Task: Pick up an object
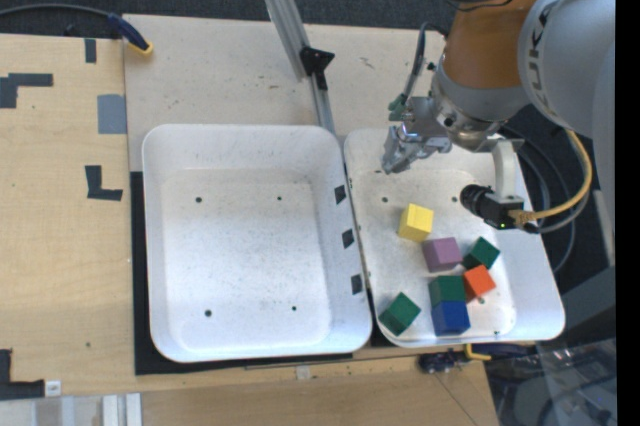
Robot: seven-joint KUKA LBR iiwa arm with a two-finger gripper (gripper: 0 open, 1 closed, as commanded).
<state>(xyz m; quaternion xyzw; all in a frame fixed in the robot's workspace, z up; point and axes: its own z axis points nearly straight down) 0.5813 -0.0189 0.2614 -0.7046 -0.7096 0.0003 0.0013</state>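
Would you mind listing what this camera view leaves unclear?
- Claw: small and blurred, so its finger state is unreadable.
- Green block: lower part hidden by the blue block.
- Right bin: far right corner covered by the arm.

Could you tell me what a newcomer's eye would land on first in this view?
Probably the arm's orange band at upper right, with the tool hanging over the far end of the right bin. Next, the bright blocks clustered at that bin's near end, led by the yellow block and blue block.

Arm (560,24) cut off at right edge.
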